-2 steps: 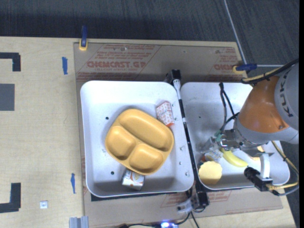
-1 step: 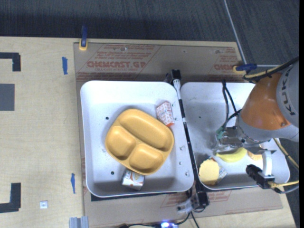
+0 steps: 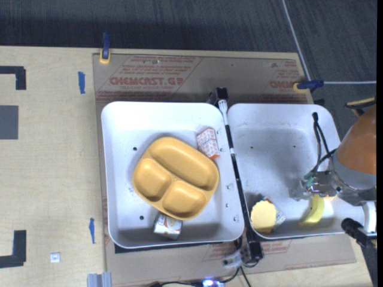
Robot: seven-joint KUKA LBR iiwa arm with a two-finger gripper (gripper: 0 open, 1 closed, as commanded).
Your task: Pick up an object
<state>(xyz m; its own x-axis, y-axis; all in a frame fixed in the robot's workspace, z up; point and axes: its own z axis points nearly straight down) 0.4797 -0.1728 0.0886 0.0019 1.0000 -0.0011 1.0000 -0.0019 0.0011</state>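
Two white bins sit side by side on the surface. In the right bin [image 3: 269, 130] a yellow banana [image 3: 313, 212] lies near the front right corner, just below the gripper [image 3: 319, 185], whose fingers I cannot make out well enough to tell whether they are spread or closed. A round yellow object [image 3: 263, 215] rests at that bin's front left. The left bin [image 3: 119, 160] carries a yellow divided tray [image 3: 175, 177] and two small packets [image 3: 207, 141].
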